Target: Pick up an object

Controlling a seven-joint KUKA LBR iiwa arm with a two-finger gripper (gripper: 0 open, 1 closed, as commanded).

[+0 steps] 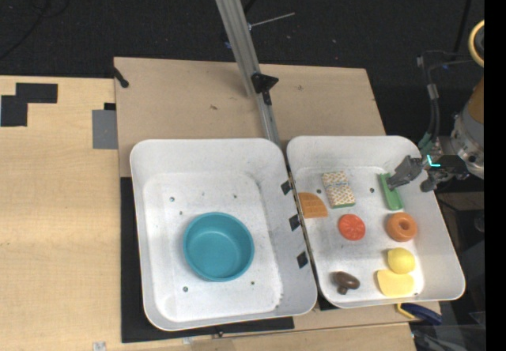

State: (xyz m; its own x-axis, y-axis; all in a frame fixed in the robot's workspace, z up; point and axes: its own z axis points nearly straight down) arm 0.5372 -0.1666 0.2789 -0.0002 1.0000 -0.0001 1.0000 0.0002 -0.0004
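Since the jaws [419,174] hover at the right bin's [371,148] far right rim, spread open and empty, the green block [390,192] just beneath seems the target. Remaining items lie spaced apart, leaving grasp clearance.

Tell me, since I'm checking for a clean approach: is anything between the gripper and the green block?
Nothing visible does. The gripper sits at the right bin's far right edge, right beside the green block, with no other object between them.
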